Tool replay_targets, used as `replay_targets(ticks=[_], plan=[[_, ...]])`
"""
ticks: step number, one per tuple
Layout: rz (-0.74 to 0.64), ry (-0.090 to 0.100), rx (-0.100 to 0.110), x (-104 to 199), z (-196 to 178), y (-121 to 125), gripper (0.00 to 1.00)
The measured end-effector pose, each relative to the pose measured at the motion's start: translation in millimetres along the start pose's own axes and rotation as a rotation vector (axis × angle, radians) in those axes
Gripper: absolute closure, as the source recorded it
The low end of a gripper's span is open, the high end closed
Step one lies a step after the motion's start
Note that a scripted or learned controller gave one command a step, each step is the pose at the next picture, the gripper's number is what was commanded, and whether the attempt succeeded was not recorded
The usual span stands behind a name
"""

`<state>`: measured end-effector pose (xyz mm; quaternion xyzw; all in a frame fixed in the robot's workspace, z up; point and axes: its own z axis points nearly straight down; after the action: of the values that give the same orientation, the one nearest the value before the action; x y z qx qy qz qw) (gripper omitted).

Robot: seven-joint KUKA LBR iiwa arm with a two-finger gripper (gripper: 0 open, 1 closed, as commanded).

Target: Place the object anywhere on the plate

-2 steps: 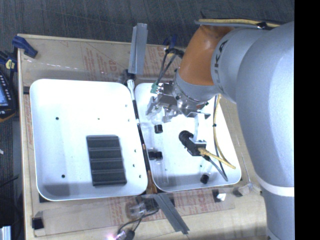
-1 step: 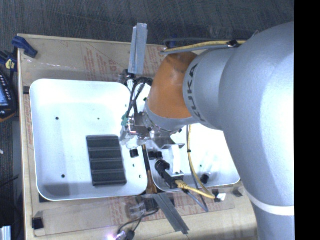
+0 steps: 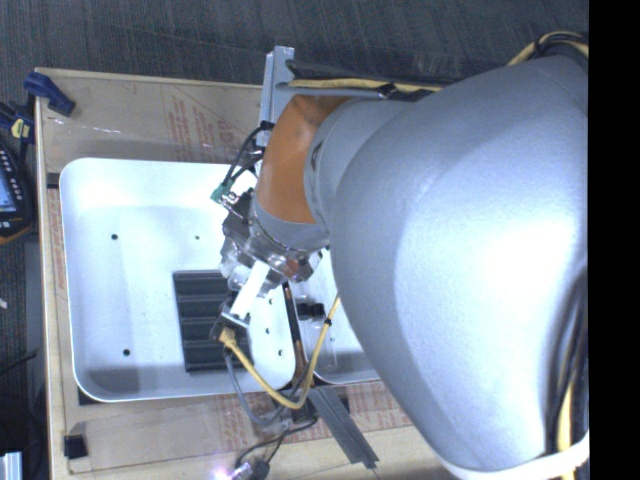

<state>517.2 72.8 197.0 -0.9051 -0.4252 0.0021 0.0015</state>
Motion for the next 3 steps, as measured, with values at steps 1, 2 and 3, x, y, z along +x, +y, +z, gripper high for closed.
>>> replay_targets(ticks=[1, 2, 3], plan=[[-0.264, -0.002, 0.001, 99.6, 47.9, -83.2, 1.00], [-1.009, -0.004, 0.003, 61.1, 57.9, -23.4, 1.00], [-0.661, -0.001, -0.002, 47.7, 0.3, 11.7, 1.00]])
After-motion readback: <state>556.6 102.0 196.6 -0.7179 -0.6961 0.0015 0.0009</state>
